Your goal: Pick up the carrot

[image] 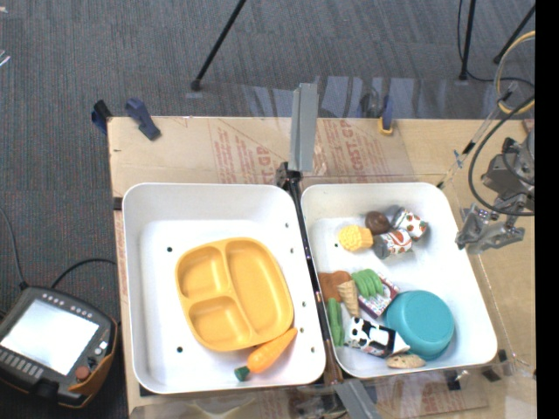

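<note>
The carrot lies in the left bin, against the yellow divided plate; my claw hangs beyond the right bin, spread of its tips impossible to tell.

An orange carrot with a dark green stem end is seen lying flat in the left bin, slanted, its green end pointing toward the near wall, its tip touching the yellow plate's near edge.
</note>
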Robot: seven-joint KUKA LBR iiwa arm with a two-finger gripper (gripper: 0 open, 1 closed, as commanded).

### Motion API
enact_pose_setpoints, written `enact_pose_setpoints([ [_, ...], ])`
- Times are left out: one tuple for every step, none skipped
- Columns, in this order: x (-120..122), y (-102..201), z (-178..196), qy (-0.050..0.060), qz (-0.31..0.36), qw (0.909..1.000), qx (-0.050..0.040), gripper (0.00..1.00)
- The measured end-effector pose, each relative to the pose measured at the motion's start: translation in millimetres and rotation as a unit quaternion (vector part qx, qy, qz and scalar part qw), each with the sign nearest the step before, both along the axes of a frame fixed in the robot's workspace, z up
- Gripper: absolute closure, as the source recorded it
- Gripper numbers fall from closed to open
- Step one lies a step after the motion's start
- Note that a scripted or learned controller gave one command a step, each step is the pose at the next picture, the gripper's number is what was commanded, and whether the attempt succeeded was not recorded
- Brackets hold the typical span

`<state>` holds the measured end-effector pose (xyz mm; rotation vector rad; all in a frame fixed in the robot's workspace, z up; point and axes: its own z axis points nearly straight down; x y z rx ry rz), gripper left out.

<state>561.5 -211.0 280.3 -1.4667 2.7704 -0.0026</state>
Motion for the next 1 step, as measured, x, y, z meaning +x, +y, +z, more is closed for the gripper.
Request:
enact_pose_setpoints([
  [-85.5,0.5,-56.8,0.005,0.121,0.9926,0.0017,1.0],
])
